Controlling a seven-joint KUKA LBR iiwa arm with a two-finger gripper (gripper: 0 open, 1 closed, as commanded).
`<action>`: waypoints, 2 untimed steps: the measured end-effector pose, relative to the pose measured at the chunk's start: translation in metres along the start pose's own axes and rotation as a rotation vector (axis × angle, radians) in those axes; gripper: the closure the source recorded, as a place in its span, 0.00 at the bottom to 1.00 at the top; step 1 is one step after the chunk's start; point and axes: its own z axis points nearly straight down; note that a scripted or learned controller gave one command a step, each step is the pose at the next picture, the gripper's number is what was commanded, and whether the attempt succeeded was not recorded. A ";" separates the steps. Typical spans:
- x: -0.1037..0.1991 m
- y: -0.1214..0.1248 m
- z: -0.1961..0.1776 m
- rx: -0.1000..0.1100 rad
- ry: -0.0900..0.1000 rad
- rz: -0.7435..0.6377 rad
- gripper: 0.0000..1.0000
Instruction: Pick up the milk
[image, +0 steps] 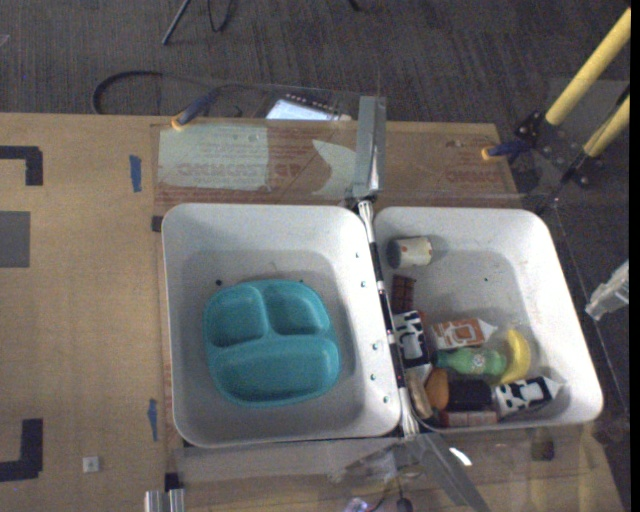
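The milk carton (525, 396) is lying unlifted in the right bin's (480, 216) front right corner; the pickup is not yet begun, and the gripper's state cannot be told.

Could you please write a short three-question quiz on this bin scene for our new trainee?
1. True or false: the teal divided plate lies in the left bin.
2. Which bin holds the black-and-white milk carton?
3. Nearest the banana: A) green bottle, B) pale can, C) plate?

Key: 1 true. 2 the right bin, near its front right corner. 3 A.
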 end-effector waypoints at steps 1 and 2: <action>0.000 0.001 -0.093 0.001 0.000 0.350 1.00; 0.000 0.001 -0.135 0.003 0.000 0.863 1.00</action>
